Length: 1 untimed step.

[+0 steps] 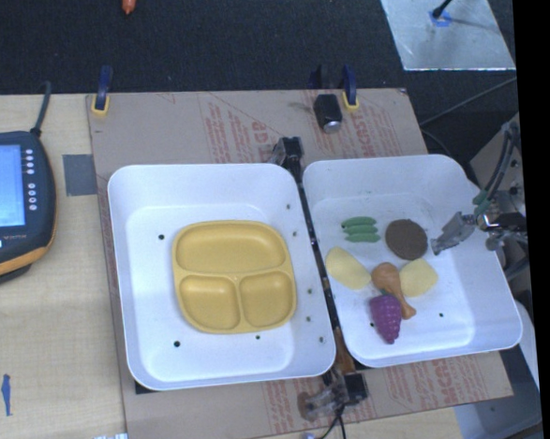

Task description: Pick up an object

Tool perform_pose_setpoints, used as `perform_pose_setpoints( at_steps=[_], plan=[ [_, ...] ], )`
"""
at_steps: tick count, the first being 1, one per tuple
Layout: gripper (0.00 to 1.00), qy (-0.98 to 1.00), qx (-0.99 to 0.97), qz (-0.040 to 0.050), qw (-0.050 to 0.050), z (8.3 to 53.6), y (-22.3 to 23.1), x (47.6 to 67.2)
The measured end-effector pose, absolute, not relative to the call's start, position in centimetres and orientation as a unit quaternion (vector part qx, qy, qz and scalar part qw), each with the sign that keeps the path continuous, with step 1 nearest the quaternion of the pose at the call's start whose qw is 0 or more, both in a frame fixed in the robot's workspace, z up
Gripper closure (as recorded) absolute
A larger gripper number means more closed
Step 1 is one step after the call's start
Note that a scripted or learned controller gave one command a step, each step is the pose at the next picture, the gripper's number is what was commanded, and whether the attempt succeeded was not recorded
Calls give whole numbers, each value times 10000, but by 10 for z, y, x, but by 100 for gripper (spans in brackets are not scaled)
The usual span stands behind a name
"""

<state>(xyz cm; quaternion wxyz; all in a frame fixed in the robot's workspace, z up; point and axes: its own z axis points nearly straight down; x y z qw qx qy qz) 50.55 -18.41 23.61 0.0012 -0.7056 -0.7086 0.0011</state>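
From above, the gripper (456, 229) hangs at the right bin's (470, 327) far edge, nothing between its fingers; whether they are spread I cannot tell. The toy food sits clustered mid-bin: green pods (359, 229), brown disc (406, 238), two yellow pieces, a drumstick (390, 282), purple grapes (386, 317). The disc lies nearest, probably the target. The left bin (142, 270) holds a yellow tray (234, 274).

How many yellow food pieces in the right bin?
2: one yellow piece left of the drumstick, one yellow piece right of it. Nothing seems hidden.
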Motion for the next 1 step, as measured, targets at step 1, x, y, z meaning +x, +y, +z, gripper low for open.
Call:
perform_pose_setpoints(
  at_steps=[1],
  plan=[
    [0, -7093, -7049, 19, 18, 120, -127, 554]
  ],
)
